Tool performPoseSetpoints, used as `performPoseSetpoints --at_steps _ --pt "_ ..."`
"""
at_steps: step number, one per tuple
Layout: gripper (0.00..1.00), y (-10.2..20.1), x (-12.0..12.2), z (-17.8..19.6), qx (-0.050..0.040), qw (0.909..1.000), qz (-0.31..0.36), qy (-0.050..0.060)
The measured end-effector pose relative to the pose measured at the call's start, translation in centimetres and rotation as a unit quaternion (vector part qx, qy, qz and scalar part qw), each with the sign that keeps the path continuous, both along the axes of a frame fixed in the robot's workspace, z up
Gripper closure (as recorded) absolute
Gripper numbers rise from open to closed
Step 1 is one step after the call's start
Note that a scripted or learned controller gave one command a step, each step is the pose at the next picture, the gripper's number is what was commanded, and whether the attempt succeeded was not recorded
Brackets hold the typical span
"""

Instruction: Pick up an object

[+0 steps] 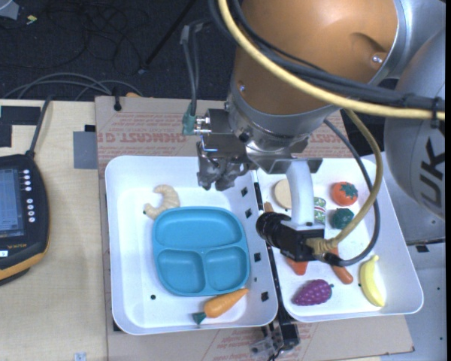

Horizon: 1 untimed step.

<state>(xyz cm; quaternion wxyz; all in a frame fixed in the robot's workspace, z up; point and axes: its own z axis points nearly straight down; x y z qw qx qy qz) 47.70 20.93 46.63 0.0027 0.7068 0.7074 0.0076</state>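
Gripper (219, 177) low over the left bin (128, 201), by its back wall.
How far its fingers are open cannot be told, and nothing shows between them. Just in front lies the blue tray (201, 248); the croissant (164, 198) lies to its left, apart.

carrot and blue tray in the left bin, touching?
Touching. The camera view shows the carrot's orange tip meeting the lower right corner of the blue tray, with no white bin floor between them.
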Motion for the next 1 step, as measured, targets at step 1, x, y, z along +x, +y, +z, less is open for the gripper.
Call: performPoseSetpoints --at_steps 1 --pt "1.00 0.28 -0.18 -0.08 -0.0050 0.9999 0.004 0.010"
